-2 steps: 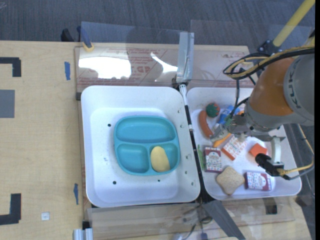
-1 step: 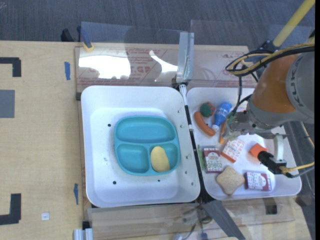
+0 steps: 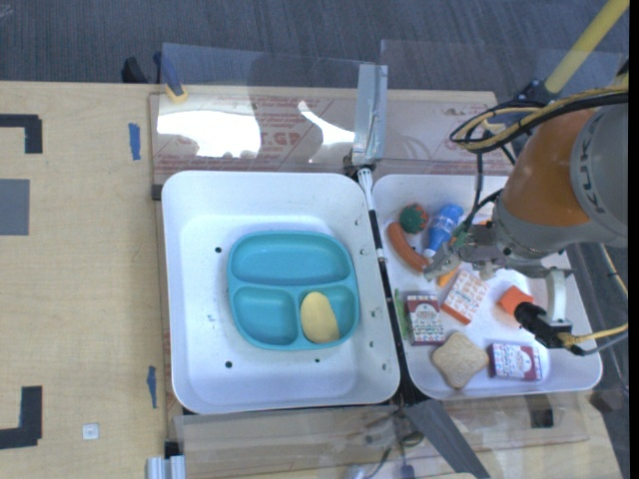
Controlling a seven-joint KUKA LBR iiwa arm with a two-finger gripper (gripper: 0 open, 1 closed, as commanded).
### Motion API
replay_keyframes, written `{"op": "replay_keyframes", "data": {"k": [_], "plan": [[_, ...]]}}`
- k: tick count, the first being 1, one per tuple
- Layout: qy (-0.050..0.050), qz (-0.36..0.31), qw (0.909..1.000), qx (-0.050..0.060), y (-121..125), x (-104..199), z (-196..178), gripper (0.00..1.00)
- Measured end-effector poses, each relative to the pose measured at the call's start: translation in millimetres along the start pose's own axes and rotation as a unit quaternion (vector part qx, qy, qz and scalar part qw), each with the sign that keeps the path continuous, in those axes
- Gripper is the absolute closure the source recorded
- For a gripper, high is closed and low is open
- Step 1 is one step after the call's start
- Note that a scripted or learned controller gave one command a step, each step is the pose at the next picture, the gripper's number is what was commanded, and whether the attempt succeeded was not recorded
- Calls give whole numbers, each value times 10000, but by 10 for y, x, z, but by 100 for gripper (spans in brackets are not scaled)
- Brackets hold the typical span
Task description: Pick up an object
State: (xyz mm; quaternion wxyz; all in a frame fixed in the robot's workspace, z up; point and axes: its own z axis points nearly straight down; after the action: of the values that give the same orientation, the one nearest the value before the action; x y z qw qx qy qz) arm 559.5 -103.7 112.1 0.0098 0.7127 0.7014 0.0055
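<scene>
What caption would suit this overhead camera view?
Robot arm reaching into the right bin of toy groceries; a yellow lemon sits in the blue tray.

Grey carpet floor [image 3: 300, 8] beyond; pale wooden bench [image 3: 80, 267] bearing blue tape marks [image 3: 134, 140].

The scene is bright, and the light looks even. A strong white glare shines on the clear panel [image 3: 250, 128] at the far side, hiding part of what is behind it. The left white bin [image 3: 190, 297] glows so brightly that its near edge loses some detail. Soft, faint shadows sit under the teal tray [image 3: 290, 262] and beside the yellow thing [image 3: 319, 317] in it. The picture is a bit fuzzy all over. Small things in the right bin [image 3: 579, 367] look blurry, and their labels cannot be read.
</scene>
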Motion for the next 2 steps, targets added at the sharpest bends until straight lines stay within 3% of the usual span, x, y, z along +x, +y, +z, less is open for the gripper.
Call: {"op": "replay_keyframes", "data": {"k": [1,2], "plan": [[24,758,9971,85,463,261,-739,0],[14,1119,9936,160,340,29,-17,0]]}}
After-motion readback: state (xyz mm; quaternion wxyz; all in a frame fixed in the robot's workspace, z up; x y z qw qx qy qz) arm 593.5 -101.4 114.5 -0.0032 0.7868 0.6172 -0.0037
